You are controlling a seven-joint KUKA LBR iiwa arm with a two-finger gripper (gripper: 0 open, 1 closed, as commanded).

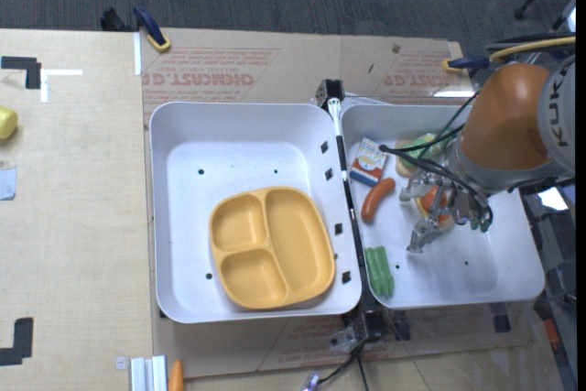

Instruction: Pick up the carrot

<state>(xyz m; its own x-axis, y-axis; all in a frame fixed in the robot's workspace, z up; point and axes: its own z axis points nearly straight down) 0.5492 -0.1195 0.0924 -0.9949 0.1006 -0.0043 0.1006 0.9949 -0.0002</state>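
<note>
The pincer point(430, 229) hangs low in the right bin point(494, 284), below the arm's orange band point(508, 119), amid a tangle of cables. Its metal fingers point down toward the bin floor, with a bit of orange visible among the mechanism near them; whether that is an object or part of the tool cannot be told, and how far apart the fingers stand cannot be told either.

Just to the pincer's left in the view lies the carrot point(376, 199), an orange-red stick set at a slant near the bin's left wall, apart from the fingers and resting on the white floor. Above the carrot sits a small carton point(368, 162) with blue, white and red print. Beside that, toward the arm, a pale green-yellow item point(417, 145) lies partly hidden under the cables. Nearer the front edge of the same bin, a green vegetable point(379, 271) lies lengthwise by the left wall.

The left bin point(183, 151) holds 1 yellow plate point(272, 245) with 3 compartments. Both bins rest on a cardboard sheet point(238, 69) over the bench point(73, 243). A yellow object point(6, 123) sits at the bench's far left edge.
</note>
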